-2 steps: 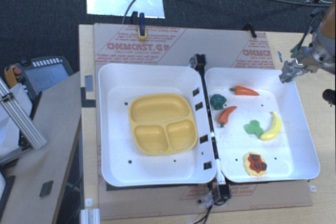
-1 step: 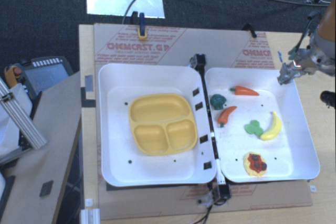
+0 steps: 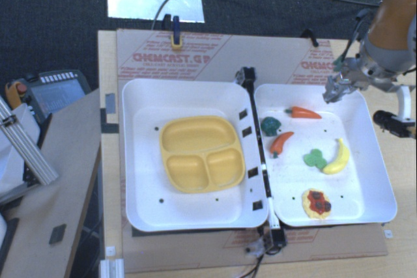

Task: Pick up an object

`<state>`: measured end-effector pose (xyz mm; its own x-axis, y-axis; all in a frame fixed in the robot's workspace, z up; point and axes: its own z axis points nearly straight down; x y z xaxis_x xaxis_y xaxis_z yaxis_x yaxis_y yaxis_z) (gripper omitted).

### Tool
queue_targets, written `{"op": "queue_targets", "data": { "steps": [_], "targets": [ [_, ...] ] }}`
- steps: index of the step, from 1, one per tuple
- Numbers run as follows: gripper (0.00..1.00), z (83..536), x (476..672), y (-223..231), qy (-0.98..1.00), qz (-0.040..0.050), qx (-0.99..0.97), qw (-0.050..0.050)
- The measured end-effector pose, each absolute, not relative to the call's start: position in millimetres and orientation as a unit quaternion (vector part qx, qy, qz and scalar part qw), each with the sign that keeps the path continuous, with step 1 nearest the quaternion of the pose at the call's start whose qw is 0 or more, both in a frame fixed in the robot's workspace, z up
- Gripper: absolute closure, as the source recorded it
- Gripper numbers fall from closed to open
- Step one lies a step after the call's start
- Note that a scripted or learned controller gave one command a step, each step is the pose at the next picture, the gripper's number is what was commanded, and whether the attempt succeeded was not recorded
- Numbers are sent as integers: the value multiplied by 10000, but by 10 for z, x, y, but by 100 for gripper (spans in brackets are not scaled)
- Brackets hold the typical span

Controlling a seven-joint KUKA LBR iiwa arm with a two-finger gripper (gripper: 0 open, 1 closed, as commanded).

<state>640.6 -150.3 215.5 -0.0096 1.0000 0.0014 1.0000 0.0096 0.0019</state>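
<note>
Pizza slice (image 3: 316, 202) lies nearest in the right bin (image 3: 374, 140), with the banana (image 3: 337, 157) and a green piece (image 3: 315, 158) just beyond it, then a red pepper (image 3: 281, 142) beside a dark green broccoli (image 3: 270, 124). Farthest back rests the carrot (image 3: 305, 113), orange, slim and lying flat, the likely target. Just right of it, over the bin's far corner, hangs the gripper (image 3: 333, 93); how it is set I cannot tell. Judging by this, the approach is in hand: next it must shift left over the carrot and descend.
</note>
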Motion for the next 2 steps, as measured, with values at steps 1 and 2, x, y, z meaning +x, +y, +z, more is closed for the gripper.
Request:
{"op": "queue_targets", "data": {
  "steps": [1,2],
  "targets": [
    [100,2130,6264,-917,7103,13,7039,-4],
    [100,2258,6213,-407,7105,16,7037,-1]
  ]
}}
